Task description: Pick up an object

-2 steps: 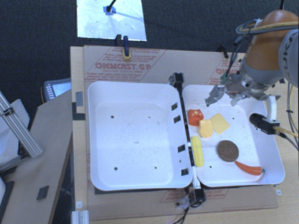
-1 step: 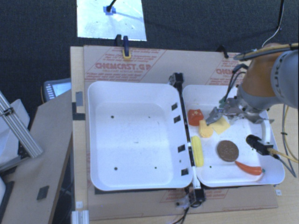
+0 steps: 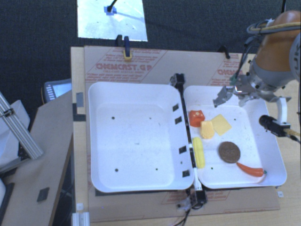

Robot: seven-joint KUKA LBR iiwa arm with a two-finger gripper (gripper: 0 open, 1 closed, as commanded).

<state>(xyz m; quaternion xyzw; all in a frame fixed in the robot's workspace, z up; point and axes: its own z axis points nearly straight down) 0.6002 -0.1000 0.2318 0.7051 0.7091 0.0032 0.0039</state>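
The right bin (image 3: 272, 147) holds several objects: a red piece (image 3: 196, 117), a flat yellow slice (image 3: 221, 124), a small yellow chunk (image 3: 207, 129), a yellow corn-like piece (image 3: 199, 152) along the left wall, a brown round disc (image 3: 229, 152) and an orange-red pepper (image 3: 250, 169) near the front. My gripper (image 3: 232, 98) hangs over the bin's back edge, above and to the right of the red piece. It is open, with nothing between its fingers.
The left bin (image 3: 136, 135) sits beside the right one, joined by a black clipped divider (image 3: 184, 126). A black part of the arm (image 3: 273, 125) overhangs the right bin's right side. Cardboard (image 3: 155, 67) lies under both bins.
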